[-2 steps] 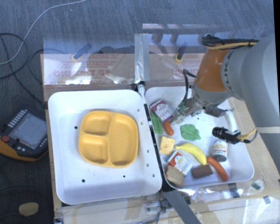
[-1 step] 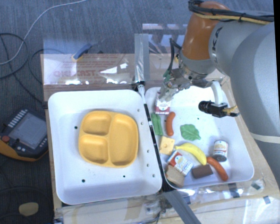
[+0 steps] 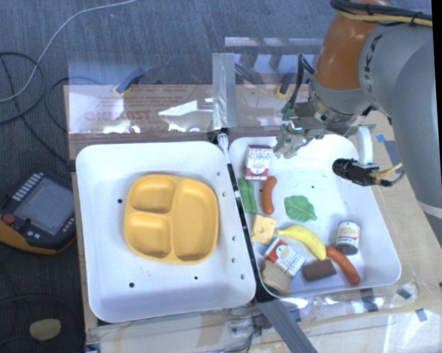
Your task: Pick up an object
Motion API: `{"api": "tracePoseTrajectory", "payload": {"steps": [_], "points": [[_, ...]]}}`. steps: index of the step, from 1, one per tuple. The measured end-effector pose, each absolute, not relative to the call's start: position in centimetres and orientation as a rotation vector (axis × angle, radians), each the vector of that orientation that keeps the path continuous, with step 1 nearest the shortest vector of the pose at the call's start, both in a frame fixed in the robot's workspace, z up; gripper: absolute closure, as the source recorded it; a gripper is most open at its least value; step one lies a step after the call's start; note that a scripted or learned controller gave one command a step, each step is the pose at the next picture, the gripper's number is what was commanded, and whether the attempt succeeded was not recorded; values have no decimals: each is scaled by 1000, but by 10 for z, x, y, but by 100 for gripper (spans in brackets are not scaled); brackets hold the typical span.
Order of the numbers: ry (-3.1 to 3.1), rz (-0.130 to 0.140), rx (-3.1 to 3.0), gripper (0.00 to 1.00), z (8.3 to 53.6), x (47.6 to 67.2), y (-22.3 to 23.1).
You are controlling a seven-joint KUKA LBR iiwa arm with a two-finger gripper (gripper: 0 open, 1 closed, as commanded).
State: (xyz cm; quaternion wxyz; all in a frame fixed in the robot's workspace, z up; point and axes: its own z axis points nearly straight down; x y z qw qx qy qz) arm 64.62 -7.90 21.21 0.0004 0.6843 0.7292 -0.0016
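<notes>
My gripper (image 3: 287, 141) hangs over the far edge of the right bin (image 3: 373, 222), just right of a small red and white carton (image 3: 260, 162). Below it in that bin lie a green strip (image 3: 247, 195), a red sausage (image 3: 268, 194), a green leaf (image 3: 300, 207), a cheese wedge (image 3: 264, 227), a banana (image 3: 303, 239), a small can (image 3: 348, 236), a red and white box (image 3: 287, 256), a brown block (image 3: 318, 270) and an orange sausage (image 3: 344, 265). The gripper is too small and dark for its state to be read.
The left bin (image 3: 102, 179) holds a yellow divided plate (image 3: 171, 216). A black fitting with a cable (image 3: 353, 171) juts over the right bin's far right part. Behind the bins stand clear plastic panels (image 3: 223, 90). A hand-held control unit (image 3: 40, 213) lies on the floor at the left.
</notes>
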Motion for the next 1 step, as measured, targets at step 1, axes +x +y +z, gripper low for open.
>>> {"api": "tracePoseTrajectory", "payload": {"steps": [1], "points": [[2332, 10, 2083, 100, 104, 622, -99]]}}
